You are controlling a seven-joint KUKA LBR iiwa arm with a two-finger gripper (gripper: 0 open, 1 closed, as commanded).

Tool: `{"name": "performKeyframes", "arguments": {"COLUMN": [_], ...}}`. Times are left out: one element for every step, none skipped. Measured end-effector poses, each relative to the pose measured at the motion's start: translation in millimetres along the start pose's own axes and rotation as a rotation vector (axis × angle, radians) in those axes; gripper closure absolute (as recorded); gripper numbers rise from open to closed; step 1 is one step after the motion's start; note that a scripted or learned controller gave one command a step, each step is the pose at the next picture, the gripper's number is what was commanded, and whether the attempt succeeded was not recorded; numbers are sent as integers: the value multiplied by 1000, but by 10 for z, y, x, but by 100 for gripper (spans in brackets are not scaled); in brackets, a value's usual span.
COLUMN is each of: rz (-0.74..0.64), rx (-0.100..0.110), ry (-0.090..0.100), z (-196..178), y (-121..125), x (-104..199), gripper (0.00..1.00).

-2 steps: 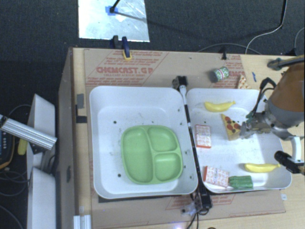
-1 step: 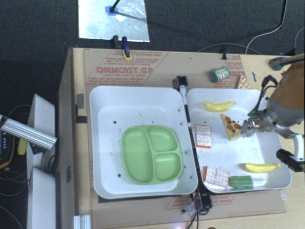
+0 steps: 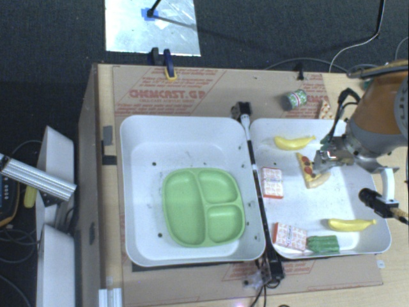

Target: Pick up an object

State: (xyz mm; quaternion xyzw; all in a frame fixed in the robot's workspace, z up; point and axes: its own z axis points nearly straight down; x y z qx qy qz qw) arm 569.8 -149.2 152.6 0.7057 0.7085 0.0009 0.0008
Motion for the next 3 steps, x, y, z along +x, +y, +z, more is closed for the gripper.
{"name": "performKeyframes", "arguments": {"rz": [3, 0, 0], "rx": [1, 0, -1], "ry": [-2, 0, 0], "z": [198, -47, -242], "y": [-151, -206, -91], "x": [-482, -308, -186], "gripper": [100, 100, 100]}}
